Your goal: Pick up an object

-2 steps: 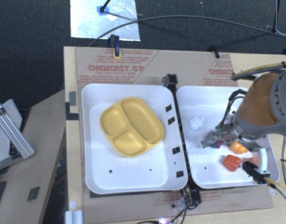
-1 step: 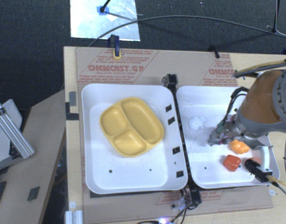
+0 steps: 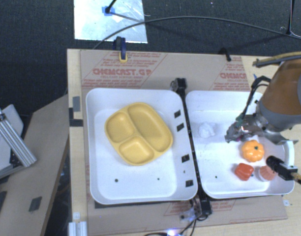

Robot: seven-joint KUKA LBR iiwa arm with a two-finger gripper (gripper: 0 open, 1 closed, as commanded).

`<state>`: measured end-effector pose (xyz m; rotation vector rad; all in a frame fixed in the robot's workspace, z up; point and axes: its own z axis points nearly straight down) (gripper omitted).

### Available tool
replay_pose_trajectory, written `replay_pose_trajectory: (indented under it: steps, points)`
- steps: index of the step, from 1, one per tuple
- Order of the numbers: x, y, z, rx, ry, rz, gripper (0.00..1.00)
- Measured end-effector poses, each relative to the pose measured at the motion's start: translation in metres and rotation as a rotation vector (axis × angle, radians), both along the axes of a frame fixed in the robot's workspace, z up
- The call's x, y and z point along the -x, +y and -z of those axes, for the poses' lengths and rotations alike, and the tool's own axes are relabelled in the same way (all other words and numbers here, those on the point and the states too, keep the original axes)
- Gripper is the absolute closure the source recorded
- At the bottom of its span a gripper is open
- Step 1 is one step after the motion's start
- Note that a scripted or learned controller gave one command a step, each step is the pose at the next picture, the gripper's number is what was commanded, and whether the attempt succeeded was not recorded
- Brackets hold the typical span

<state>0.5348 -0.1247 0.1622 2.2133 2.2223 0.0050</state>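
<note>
- Desk: tan surface carrying a printed cardboard sheet, on which two shallow white bins sit side by side, touching along a dark centre seam.
- Foil sheet: lies on the dark floor beyond the desk's far edge, with a blue mark near its middle.
- Clamp: blue and yellow, at the far edge of the cardboard, above the left bin.
- Left bin: holds a yellow tray.
- Tray: three compartments, lying flat and turned at a slant, in the far half of the left bin, apart from the walls.
- Right bin: holds four small items and the arm's working end.
- White lump: small and pale, left of centre in the right bin, well apart from the other items.
- Red piece: near the bin's front wall, just below the pumpkin.
- Pumpkin: orange with a green stem, right of centre in the bin, just beside and below the claw.
- Claw: low over the right bin, pointing left; how wide its jaws stand cannot be told, and nothing is seen gripped in it.
- Pink item: at the front right of the bin, just beside the red piece.
- Arm: grey with an orange band, entering from the right above the bin.
</note>
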Motion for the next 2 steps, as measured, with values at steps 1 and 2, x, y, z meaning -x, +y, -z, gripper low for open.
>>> replay_pose_trajectory:
  steps: [1, 2]
  points:
    - [-0.002, -0.01, -0.049, 0.001, -0.001, 0.001, 1.0]
    - [-0.003, -0.01, -0.074, 0.0, 0.0, 0.0, 1.0]
